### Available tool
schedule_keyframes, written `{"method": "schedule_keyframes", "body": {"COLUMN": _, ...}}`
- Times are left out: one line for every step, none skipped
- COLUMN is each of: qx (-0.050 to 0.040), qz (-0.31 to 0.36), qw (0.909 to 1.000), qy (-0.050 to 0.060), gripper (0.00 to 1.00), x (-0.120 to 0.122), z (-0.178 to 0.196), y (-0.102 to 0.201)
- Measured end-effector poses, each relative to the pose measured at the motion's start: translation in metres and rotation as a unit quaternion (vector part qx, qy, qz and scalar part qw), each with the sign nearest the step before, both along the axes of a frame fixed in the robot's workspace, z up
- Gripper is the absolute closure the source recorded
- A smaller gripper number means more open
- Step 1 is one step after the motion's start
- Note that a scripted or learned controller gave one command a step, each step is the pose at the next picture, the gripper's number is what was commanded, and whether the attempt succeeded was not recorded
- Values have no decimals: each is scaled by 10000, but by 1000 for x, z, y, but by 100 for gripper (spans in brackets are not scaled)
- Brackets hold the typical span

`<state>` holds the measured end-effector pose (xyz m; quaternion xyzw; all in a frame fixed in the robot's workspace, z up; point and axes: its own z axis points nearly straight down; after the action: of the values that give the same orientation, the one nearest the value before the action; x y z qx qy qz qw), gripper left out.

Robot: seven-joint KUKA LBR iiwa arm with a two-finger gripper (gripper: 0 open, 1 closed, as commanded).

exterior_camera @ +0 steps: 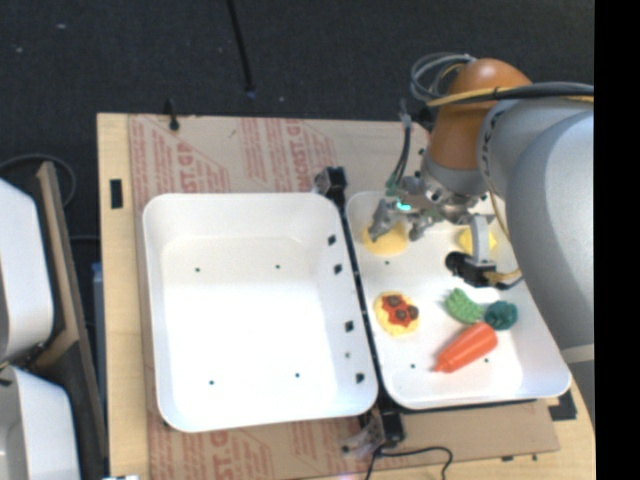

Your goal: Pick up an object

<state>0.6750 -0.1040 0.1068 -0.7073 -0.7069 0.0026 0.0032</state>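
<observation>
- Gripper (400, 224) hangs over a yellow piece (388, 242) at the right bin's (520, 373) eleven o'clock; jaw state: cannot tell.
- Pizza toy (397, 313) sits centre; carrot (466, 348) at five o'clock.

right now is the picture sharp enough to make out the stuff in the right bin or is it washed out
Camera view: the left bin floor is bright, nearly washed out, with soft shadow along its rims. The orange carrot and the yellow disc with red spots read clearly in colour, though edges are soft. The gripper is blurry over a pale yellow piece; finger detail is lost.
</observation>
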Motion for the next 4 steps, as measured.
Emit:
{"method": "schedule_keyframes", "body": {"qx": -3, "qz": -3, "qw": 10000, "qy": -12, "gripper": 0, "x": -9, "z": -10, "y": 2}}
{"method": "schedule_keyframes", "body": {"qx": -2, "qz": 0, "qw": 10000, "qy": -17, "gripper": 0, "x": -4, "z": -9, "y": 7}}
{"method": "schedule_keyframes", "body": {"qx": 2, "qz": -6, "qw": 10000, "qy": -6, "gripper": 100, "x": -5, "z": 0, "y": 6}}
{"method": "schedule_keyframes", "body": {"qx": 1, "qz": -6, "qw": 10000, "qy": -3, "gripper": 0, "x": -5, "z": 0, "y": 6}}
